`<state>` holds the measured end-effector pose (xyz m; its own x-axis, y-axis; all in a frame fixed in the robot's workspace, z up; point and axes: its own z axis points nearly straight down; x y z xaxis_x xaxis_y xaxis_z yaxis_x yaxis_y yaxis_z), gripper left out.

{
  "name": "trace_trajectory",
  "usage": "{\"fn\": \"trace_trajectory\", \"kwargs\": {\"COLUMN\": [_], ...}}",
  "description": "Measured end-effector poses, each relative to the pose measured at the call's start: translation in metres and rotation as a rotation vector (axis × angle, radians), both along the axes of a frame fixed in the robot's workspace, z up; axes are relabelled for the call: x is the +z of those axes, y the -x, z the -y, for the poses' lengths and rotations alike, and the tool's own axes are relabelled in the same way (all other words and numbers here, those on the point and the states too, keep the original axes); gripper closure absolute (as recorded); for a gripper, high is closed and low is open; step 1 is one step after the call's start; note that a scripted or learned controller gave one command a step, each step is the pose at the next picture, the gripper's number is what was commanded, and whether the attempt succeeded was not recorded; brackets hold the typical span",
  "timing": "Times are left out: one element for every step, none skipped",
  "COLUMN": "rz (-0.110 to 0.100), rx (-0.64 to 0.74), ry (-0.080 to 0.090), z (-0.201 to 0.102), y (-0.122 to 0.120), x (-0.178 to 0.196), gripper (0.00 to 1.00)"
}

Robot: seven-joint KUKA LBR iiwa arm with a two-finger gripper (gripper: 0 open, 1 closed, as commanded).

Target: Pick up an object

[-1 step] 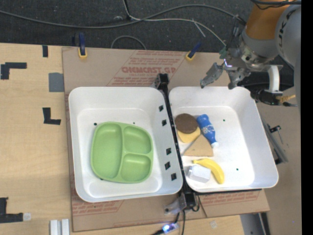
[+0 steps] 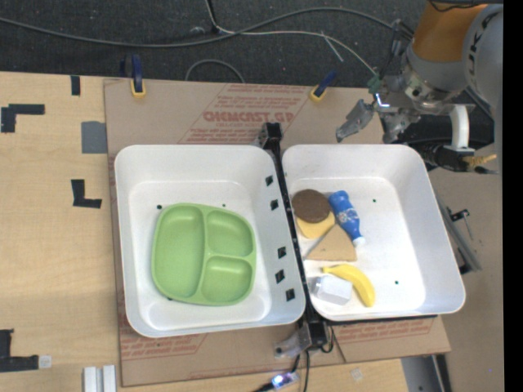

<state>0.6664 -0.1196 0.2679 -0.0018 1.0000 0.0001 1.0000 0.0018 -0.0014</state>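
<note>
While the claw (image 2: 369, 121) hangs spread beyond the right bin (image 2: 409, 170), banana (image 2: 353, 281), blue bottle (image 2: 346, 216) inside

Single fixed overhead camera, slanted down on both bins (image 2: 131, 219)

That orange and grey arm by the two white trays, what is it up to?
It is a robot arm meant to pick something up. Right now its gripper hangs above the far edge of the right bin and holds nothing. That bin contains a brown round disc, a blue bottle, a tan wedge, a banana and a small white block. The left bin holds a green divided plate. Nothing has been lifted yet.
</note>
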Motion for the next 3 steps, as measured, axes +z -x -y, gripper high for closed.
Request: {"fn": "trace_trajectory", "kwargs": {"rz": [-0.007,-0.007,-0.002], "rx": [-0.001,-0.001,-0.001], "ry": [0.000,0.001,-0.001], "z": [-0.001,0.002,0.001], "y": [0.006,0.010,0.011], "x": [-0.064,-0.129,-0.182], "gripper": [0.00,0.00,0.00]}}
